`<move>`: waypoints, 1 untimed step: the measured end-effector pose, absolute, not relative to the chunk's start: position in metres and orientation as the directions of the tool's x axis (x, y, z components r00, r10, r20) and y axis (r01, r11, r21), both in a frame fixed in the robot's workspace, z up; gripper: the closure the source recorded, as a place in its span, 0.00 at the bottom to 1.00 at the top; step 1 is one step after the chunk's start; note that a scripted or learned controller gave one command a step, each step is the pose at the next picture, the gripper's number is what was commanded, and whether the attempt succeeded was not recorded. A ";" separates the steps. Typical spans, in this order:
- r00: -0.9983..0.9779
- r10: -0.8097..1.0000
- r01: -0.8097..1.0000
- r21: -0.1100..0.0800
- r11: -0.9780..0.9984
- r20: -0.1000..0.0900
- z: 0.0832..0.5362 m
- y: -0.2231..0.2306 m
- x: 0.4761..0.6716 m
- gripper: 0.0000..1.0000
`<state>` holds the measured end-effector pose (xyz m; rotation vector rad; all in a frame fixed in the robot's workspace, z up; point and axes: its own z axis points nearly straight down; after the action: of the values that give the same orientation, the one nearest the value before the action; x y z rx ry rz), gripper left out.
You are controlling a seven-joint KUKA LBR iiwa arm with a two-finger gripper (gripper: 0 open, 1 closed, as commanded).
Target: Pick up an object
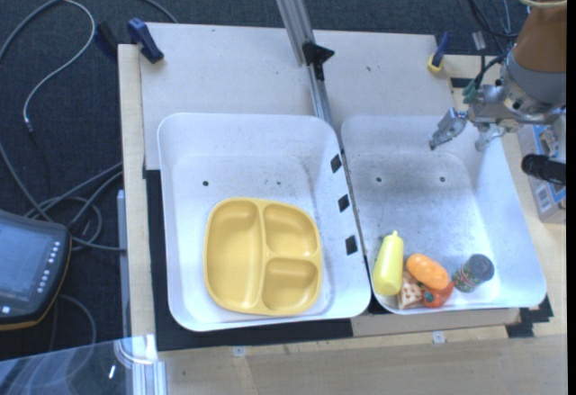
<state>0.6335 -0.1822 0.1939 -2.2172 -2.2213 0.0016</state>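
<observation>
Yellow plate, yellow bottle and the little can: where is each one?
Yellow plate (263,255), camera view, on its middle divider.
Yellow bottle (389,265), camera view, on its body.
Can (473,272), camera view, on its side.

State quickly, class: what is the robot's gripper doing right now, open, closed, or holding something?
Gripper: open, holding nothing, above the right bin's far end, away from the objects.

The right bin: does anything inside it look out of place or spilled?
Nothing looks spilled or broken. The yellow bottle, orange toy, a small cracker-like piece and small can all crowd the right bin's near edge. The gripper hovers at the far end, fingers apart, holding nothing.
</observation>
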 end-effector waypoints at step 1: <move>-0.002 1.000 1.000 -0.003 0.002 0.001 0.194 -0.182 0.633 0.00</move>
<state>0.6335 -0.1823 0.1940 -2.2172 -2.2214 0.0024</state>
